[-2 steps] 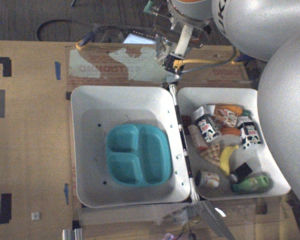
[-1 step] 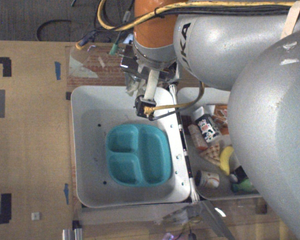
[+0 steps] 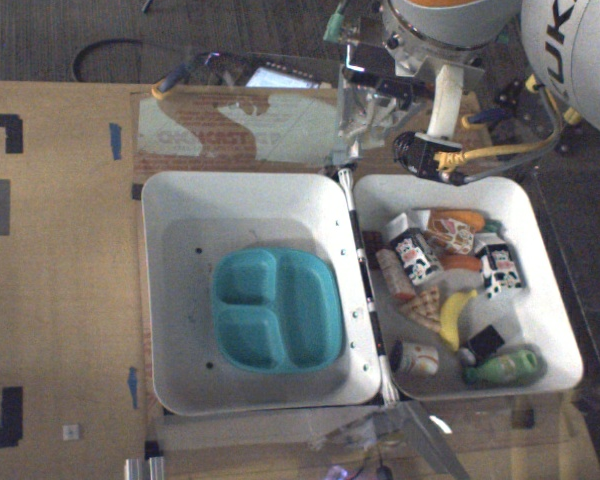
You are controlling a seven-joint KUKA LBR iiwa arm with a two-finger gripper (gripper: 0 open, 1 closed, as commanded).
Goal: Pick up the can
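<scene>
A small pale can [image 3: 415, 358] lies on its side in the front left corner of the right bin [image 3: 550, 318]. It sits among other toy food, close to the wall between the bins. My gripper [image 3: 351, 133] hangs under the grey and orange arm, over the bench just behind the gap between the two bins. It is well behind the can and touches nothing in the bin.
The right bin also holds two milk cartons [image 3: 412, 255] [image 3: 498, 268], a banana [image 3: 456, 314], a green bottle [image 3: 503, 368], a black block [image 3: 484, 342], a brownish cylinder [image 3: 391, 273] and orange pieces [image 3: 457, 225]. A teal divided tray [image 3: 277, 308] lies in the left bin [image 3: 175, 218].
</scene>
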